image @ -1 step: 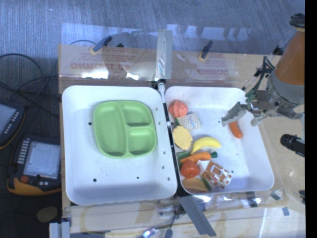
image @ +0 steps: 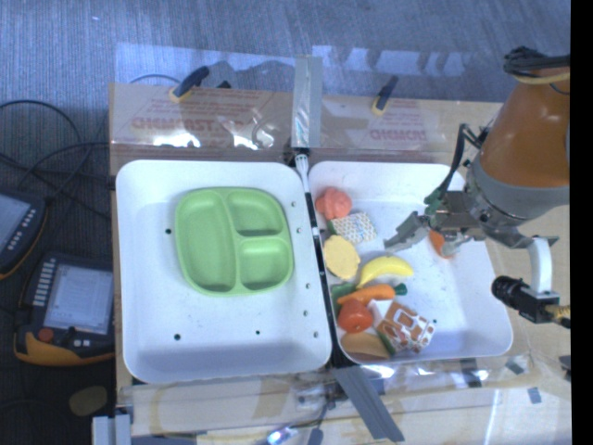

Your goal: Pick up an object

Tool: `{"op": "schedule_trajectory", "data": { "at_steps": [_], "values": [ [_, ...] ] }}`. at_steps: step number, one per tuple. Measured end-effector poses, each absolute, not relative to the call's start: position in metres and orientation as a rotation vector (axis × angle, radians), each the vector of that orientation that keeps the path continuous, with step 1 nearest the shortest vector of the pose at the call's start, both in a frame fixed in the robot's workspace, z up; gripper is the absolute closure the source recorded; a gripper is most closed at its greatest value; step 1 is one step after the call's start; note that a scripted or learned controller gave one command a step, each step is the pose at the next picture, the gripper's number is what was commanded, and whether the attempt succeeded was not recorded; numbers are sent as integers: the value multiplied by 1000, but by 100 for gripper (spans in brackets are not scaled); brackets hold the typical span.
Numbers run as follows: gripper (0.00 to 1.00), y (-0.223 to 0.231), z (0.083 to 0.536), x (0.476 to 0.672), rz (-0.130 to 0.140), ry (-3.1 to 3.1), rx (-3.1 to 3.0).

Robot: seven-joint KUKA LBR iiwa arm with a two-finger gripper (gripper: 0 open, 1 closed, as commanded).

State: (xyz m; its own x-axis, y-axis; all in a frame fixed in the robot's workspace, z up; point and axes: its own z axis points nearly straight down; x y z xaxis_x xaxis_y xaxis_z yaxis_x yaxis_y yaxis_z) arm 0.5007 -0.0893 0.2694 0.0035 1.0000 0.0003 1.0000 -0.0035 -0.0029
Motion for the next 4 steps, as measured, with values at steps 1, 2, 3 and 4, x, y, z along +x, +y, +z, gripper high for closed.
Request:
{"op": "schedule_trajectory", "data": {
  "at_steps": [1, 2, 3, 4],
  "values": [
    [0, -95, 241, 492, 4, -2170, -2270],
    [0, -106, 116, 483, 3, -2070, -2358],
    [0, -101, 89, 527, -8, -2166, -2284],
    [100, -101, 99, 528, -12, -2167, -2285]
  ]
}}
